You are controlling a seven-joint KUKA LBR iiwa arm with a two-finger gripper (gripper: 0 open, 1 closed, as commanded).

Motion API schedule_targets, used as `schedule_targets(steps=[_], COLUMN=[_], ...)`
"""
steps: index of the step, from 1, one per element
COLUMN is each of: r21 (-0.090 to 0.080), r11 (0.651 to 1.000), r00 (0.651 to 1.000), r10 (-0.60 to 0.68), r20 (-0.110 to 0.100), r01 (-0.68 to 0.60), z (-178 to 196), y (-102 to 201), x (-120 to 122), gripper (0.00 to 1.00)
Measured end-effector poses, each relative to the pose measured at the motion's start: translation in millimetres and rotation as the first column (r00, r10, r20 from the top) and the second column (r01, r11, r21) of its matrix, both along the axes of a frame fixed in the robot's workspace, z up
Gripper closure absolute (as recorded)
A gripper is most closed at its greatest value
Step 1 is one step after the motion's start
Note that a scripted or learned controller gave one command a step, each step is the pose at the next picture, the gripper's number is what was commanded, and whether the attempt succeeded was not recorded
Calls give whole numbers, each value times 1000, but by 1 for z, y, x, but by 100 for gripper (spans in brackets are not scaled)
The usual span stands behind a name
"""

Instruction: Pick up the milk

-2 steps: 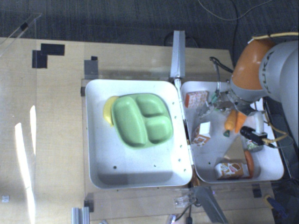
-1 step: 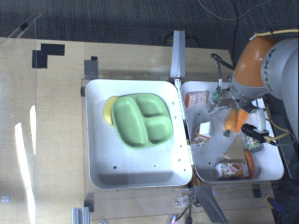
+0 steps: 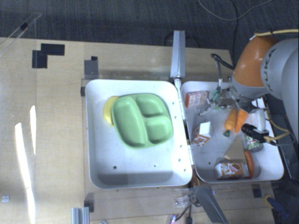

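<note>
Milk carton (image 3: 202,132), small and white with a brown patch, is lying in the middle of the right bin (image 3: 275,171), below and a little left of the gripper (image 3: 217,101), apart from it. You are looking at a pale wooden bench (image 3: 51,139) that is carrying everything. The grey arm (image 3: 275,64) with its orange band is reaching in from the right and is covering the bin's upper right corner. The left bin (image 3: 135,176) is holding a green divided tray (image 3: 141,119), which is hiding most of something yellow (image 3: 108,111) at its left edge.

In the right bin, open floor is lying just around the carton on its right and lower sides, while the dividing wall between the bins is standing near on its left. A bottle with a brown label (image 3: 231,170) is lying along the bottom wall, with a reddish sausage shape (image 3: 250,162) just beside it. A red and white packet (image 3: 196,98) is sitting near the top wall, just left of the gripper. An orange carrot (image 3: 236,120) is lying to the carton's right, and a can (image 3: 252,144) is sitting beyond that.

The gripper is blending into cables and clutter, so you cannot tell whether it is wide or narrow.
</note>
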State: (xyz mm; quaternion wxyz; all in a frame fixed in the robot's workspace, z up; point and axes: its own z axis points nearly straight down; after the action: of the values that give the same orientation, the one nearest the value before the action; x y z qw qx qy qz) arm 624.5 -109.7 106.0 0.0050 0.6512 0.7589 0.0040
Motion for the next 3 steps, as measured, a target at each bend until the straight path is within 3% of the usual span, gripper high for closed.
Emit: schedule_targets(steps=[1, 2, 3], r21=[0, 0, 0], r11=[1000, 1000, 1000], r00=[1000, 1000, 1000], r10=[1, 1, -26], r20=[7, 7, -3], r01=[-1, -1, 26], z=[12, 12, -18], y=[1, 1, 23], x=[2, 2, 10], gripper=[100, 0, 0])
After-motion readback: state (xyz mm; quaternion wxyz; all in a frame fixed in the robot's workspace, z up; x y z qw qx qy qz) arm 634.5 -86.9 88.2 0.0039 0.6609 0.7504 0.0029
